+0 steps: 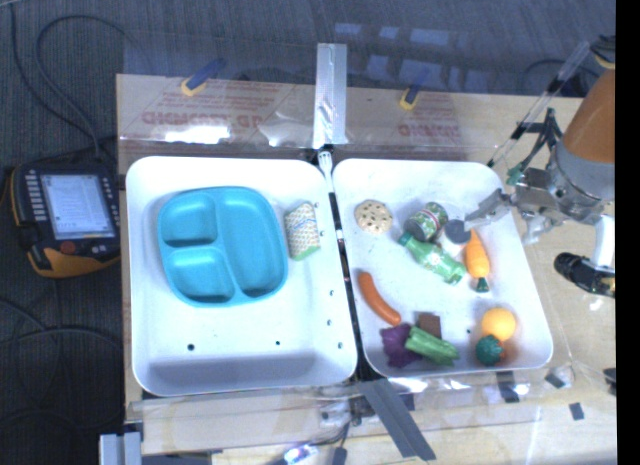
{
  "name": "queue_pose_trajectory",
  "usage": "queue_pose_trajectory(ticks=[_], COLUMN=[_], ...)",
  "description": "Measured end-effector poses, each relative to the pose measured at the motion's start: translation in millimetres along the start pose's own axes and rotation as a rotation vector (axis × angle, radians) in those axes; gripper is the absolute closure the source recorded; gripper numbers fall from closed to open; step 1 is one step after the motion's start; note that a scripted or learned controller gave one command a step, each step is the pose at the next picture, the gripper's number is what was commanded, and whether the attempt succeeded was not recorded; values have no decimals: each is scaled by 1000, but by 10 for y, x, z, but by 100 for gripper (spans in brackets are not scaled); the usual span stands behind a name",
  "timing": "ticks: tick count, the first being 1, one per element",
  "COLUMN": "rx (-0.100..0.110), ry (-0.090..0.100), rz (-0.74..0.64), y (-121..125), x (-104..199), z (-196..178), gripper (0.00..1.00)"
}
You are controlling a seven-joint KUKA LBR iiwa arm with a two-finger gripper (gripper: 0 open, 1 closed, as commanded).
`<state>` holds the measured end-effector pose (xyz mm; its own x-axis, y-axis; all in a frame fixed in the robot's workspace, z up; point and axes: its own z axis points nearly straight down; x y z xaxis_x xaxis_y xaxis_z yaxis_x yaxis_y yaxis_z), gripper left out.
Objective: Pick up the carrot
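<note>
Carrot (477,258) lies tilted in the right bin (535,298), near its right wall, just beside a green bottle (434,256) and above an orange (498,324). Hand (472,220) hovers just over the carrot's upper end; whether its fingers are spread I cannot tell, the view being blurred there.

Bright, even overhead light, glare on the white bins (240,368), soft shadows, slight overall blur.

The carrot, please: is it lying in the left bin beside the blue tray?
No, the carrot lies in the right bin.
</note>
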<state>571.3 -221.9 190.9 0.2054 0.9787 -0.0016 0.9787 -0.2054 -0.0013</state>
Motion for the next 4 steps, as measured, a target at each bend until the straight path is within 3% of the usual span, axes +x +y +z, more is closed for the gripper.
queue_pose_trajectory(ticks=[1, 2, 3, 4], rx=[-3, 2, 0, 3], ry=[4, 1, 3, 5], rz=[30, 147, 47, 46], y=[23, 127, -67, -70], x=[83, 531, 227, 239], z=[561, 360, 955, 875], gripper=[0, 0, 0, 100])
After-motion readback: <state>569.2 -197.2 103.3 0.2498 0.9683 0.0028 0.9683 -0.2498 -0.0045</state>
